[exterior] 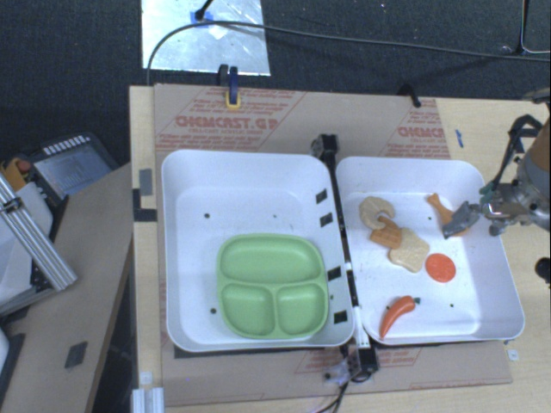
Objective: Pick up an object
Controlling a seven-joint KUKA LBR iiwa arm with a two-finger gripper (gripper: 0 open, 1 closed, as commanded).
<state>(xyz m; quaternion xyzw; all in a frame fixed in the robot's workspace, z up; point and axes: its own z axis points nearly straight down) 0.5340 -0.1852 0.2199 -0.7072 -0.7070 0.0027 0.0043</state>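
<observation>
The right bin (482, 317) holds several toy foods. A beige mushroom-like piece (376, 209) lies at its left, touching an orange-brown piece (387, 235) and a pale bread-shaped piece (411, 253). A red-orange disc (441, 268) sits mid-bin and an orange carrot-like piece (396, 314) lies near the front wall. A small orange piece (438, 203) rests toward the back. My gripper (459, 221) reaches in over the bin's right side, just right of the small orange piece and above the disc. I see nothing held in it.
The left bin (189, 188) contains a green divided plate (271, 284) in its front half. Black clips (334, 248) line the seam between the bins. Cardboard (258, 119) lies under both bins, with a yellow clamp (232, 93) at the back.
</observation>
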